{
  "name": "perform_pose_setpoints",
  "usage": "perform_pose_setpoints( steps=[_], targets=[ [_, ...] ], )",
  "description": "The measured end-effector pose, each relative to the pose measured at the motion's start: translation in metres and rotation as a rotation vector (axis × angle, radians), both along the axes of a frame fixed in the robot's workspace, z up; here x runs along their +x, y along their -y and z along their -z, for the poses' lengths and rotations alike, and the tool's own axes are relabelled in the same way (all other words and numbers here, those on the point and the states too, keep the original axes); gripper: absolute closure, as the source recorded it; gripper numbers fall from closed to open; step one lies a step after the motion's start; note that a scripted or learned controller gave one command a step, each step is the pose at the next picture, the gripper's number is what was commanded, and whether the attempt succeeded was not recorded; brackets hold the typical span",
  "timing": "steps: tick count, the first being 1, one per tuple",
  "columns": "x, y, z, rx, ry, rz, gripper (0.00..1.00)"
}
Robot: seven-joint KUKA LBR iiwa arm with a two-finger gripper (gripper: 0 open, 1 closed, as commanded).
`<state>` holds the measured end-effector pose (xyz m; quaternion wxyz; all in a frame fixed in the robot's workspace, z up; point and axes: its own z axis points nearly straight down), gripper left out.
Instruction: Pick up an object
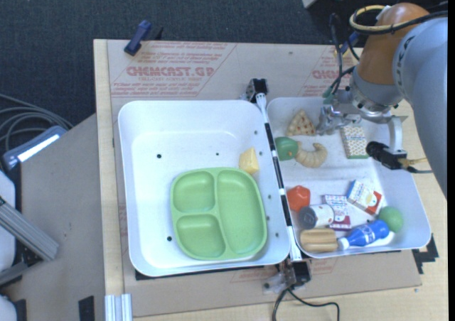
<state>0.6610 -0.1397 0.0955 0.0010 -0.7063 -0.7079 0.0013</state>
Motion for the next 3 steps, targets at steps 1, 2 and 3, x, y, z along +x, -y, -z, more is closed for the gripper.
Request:
perform_pose_setpoints(
  steps=[1, 2, 3],
  targets=[
    [0.0, 0.0, 0.0, 0.0, -0.001, 0.0, 0.0],
    [-0.012, 0.037, 0.011, 0.0, 0.002, 0.003, 0.0],
    [-0.038, 0.072, -0.063, -0.002, 0.007, 0.003, 0.0]
  ],
)
